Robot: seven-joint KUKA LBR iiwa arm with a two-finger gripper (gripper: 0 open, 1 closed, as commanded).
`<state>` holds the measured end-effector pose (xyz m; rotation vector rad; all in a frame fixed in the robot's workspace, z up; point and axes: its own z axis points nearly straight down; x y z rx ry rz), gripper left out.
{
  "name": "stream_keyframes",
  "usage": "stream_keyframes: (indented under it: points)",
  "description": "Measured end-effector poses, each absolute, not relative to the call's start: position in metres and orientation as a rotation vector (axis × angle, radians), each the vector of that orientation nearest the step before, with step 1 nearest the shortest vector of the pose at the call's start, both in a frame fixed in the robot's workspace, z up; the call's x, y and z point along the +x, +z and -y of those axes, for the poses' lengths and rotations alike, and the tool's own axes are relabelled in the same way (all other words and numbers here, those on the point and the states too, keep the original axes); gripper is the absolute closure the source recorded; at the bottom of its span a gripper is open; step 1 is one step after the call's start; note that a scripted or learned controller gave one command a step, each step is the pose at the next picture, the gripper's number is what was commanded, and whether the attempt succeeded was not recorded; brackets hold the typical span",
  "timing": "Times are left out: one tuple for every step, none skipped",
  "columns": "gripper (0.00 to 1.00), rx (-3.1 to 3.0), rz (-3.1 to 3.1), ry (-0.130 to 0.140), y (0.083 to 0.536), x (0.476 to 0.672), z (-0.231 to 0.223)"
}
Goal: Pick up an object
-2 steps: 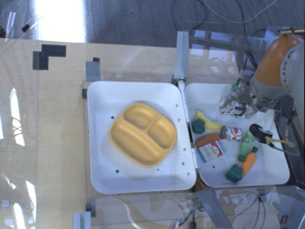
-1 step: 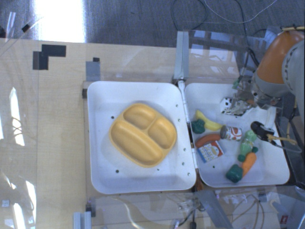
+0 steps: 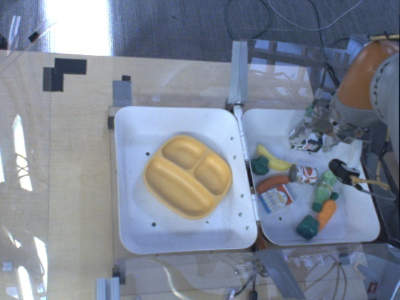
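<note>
Now, the arm: grey with an orange band, it reaches in from the right, over the far side of the right bin.
End effector: it points down at the far part of the right bin. I cannot tell if it is spread or pressed together.
Black and white thing: it lies in the right bin, right under the end effector. I cannot tell if they touch.
Banana: yellow, near the left wall of the right bin, with a green lump just beside it.
Red sausage: in the middle of the right bin, next to a small can on its side.
Little box: flat, just below the sausage.
Green bottle: it sits beside the can, with a carrot just below it.
Teal block: at the near end of the carrot.
Left bin: it holds a yellow plate with three parts, sitting in the middle.
Tabletop: pale wood, with both bins side by side.
</note>
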<state>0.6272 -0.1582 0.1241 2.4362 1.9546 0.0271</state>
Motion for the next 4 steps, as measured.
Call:
stream_keyframes:
  points:
    - [0.0, 2.39, -2.029, 0.008, 0.088, 0.611, 0.174]
    - [1.0, 2.384, -2.027, 0.019, 0.101, 0.614, 0.172]
    - [0.0, 2.384, -2.027, 0.019, 0.101, 0.614, 0.172]
    - [1.0, 2.378, -2.027, 0.027, 0.113, 0.617, 0.171]
